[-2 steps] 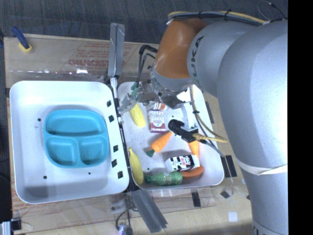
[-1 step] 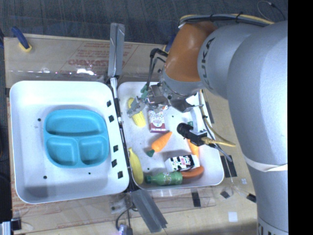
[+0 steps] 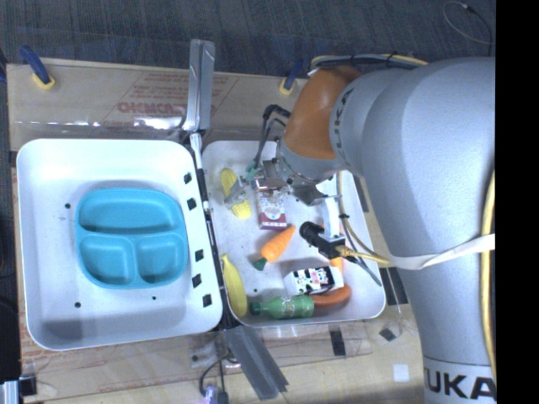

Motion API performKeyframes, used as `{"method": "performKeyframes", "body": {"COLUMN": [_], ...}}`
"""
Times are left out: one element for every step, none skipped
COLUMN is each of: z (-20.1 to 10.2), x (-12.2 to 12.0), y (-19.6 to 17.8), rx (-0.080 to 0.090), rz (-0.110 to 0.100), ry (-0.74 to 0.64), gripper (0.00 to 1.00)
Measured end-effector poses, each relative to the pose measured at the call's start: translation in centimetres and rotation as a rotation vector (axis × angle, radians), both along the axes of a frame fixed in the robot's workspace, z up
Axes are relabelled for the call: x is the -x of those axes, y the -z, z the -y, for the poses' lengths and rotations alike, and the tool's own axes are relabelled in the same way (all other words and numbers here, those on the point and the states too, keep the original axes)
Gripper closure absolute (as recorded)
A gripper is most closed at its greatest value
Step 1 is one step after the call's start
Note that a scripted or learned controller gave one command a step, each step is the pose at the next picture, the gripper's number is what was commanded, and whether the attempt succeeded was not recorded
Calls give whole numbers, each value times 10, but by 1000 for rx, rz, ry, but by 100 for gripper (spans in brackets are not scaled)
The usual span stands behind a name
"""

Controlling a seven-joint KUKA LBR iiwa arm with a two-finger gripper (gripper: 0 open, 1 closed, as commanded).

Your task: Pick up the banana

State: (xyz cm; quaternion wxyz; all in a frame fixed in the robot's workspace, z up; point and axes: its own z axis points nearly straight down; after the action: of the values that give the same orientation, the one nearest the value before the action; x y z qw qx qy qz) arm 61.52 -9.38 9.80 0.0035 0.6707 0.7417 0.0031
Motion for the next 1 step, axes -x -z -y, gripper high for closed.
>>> {"method": "performKeyframes", "body": {"z": [1], "x": [-2], "y": [-12], "rx": [2], "rz": [3], "ry": [-2], "gripper": [100]}}
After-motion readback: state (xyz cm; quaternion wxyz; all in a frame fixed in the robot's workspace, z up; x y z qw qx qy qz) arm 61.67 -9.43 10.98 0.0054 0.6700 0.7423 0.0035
